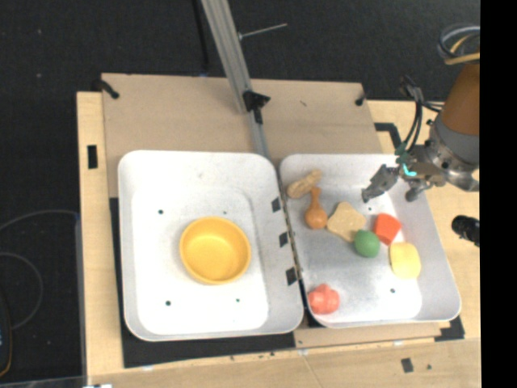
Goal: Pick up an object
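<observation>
The right bin (420, 297) holds several small toy foods: a tan peanut-shaped piece (304, 185), an orange drumstick-like piece (315, 212), a beige slice (346, 221), a green ball (367, 244), an orange-red block (387, 227), a yellow block (405, 259) and a pink-red piece (324, 299). My gripper (396, 183) hangs over the bin's upper right part, just above the orange-red block. Its two dark fingers are spread apart, with nothing between them.
The left bin (145, 184) holds a yellow bowl (214, 250). A slanted metal pole (229, 47) rises behind the bins' shared edge. The grey arm with its orange band (462, 103) and cables comes in at the right edge.
</observation>
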Robot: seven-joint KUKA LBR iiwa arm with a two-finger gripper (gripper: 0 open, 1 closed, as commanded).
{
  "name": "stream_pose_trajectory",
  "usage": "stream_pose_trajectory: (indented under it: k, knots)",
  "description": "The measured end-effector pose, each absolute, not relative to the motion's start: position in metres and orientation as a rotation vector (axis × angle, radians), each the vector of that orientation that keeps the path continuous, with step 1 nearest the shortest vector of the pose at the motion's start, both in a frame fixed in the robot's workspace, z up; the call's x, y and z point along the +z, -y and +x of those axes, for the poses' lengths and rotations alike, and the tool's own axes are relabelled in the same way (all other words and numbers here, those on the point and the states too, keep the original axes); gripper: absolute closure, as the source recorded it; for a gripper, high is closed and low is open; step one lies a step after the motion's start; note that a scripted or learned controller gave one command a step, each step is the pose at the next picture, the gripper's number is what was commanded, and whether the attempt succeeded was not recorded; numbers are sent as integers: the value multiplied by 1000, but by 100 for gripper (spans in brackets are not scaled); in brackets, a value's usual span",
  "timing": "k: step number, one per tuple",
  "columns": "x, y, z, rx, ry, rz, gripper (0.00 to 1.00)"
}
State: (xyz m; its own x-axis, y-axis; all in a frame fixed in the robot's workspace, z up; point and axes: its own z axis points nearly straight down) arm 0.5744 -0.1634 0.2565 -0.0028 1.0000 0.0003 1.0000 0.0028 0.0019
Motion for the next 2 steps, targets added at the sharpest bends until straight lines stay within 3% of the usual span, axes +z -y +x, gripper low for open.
stream_pose_trajectory:
  k: [2]
  knots:
    - [151,164,573,-6,-2222,2225,0]
